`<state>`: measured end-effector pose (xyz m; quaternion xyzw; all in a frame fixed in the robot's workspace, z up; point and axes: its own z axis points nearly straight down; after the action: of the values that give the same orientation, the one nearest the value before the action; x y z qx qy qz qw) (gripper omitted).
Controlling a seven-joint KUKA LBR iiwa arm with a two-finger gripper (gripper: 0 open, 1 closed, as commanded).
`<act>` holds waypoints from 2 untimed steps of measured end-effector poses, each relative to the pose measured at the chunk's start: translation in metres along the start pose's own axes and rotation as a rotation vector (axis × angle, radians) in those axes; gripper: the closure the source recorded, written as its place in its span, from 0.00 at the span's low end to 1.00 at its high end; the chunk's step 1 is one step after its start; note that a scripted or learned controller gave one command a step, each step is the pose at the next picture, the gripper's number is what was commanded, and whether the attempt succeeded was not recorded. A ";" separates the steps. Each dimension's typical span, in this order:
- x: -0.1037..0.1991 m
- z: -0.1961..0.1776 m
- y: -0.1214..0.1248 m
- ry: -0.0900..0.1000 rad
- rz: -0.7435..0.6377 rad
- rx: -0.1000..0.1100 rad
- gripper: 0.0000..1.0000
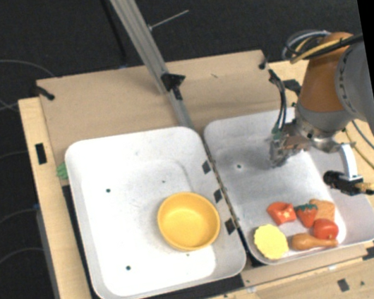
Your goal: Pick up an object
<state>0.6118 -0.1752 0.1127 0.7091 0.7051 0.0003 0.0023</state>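
In the right bin (243, 142), near its front edge, lies a cluster of toy food: a yellow round piece (270, 241), a red pepper-like piece (281, 212), a red strawberry-like piece (307, 215), a red tomato (325, 229), an orange piece (324, 208) and a tan drumstick shape (311, 241). My gripper (278, 151) hangs over the bin's back right part, well behind the food and apart from it. Nothing shows between its fingers.
A yellow bowl (188, 220) sits in the left bin (106, 181) near the divider. A slanted metal pole (143, 42) rises behind the bins. Black clips (217, 197) mark the seam between the bins. Cables run along the arm at the right.
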 end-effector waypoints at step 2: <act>0.006 -0.098 0.001 0.002 -0.009 0.001 1.00</act>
<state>0.6120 -0.1690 0.2109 0.7058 0.7084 0.0007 0.0010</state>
